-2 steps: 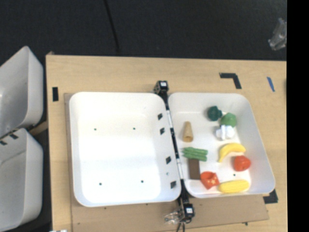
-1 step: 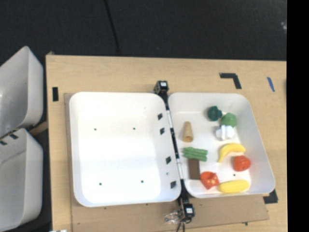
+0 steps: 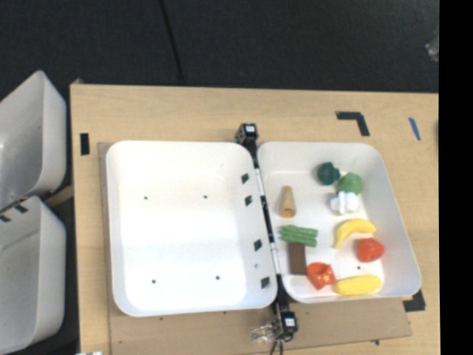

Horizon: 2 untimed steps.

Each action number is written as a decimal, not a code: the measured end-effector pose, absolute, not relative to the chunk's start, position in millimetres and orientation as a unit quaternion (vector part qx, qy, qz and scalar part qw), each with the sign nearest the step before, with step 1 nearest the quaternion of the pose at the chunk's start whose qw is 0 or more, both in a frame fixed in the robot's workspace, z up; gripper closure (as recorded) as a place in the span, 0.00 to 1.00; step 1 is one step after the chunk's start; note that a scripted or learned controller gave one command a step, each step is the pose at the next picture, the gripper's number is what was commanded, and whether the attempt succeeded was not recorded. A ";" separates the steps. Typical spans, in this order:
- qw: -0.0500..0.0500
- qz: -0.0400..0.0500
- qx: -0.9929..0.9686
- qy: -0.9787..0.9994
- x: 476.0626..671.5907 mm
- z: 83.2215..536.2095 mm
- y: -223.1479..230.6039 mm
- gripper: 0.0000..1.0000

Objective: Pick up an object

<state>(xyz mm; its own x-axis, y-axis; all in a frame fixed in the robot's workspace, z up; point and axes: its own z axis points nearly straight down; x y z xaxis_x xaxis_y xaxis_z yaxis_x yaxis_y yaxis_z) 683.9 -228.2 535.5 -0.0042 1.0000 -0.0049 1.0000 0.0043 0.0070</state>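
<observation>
The right bin (image 3: pixel 392 191) holds several toy foods. A tan cone (image 3: pixel 287 201) lies near its left wall. Below the cone are a green bean pod (image 3: pixel 299 234) and a brown block (image 3: pixel 297 258). A dark green piece (image 3: pixel 328 173), a lighter green piece (image 3: pixel 351 183) and a small white piece (image 3: pixel 342 202) sit at the upper right. Lower down lie a yellow banana (image 3: pixel 353 230), a red tomato (image 3: pixel 369 250), a red pepper (image 3: pixel 320 275) and a yellow corn cob (image 3: pixel 358 285).
The left bin (image 3: pixel 118 198) stands beside the right one, with a dark clip strip (image 3: pixel 260 213) along their shared edge. Both rest on a wooden bench (image 3: pixel 185 113). White casings (image 3: pixel 26 198) stand at the far left.
</observation>
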 end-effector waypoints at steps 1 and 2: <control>0.001 0.000 0.707 0.707 655.1 551.3 -228.9 1.00; 0.003 0.000 0.706 0.708 647.6 549.3 -228.4 1.00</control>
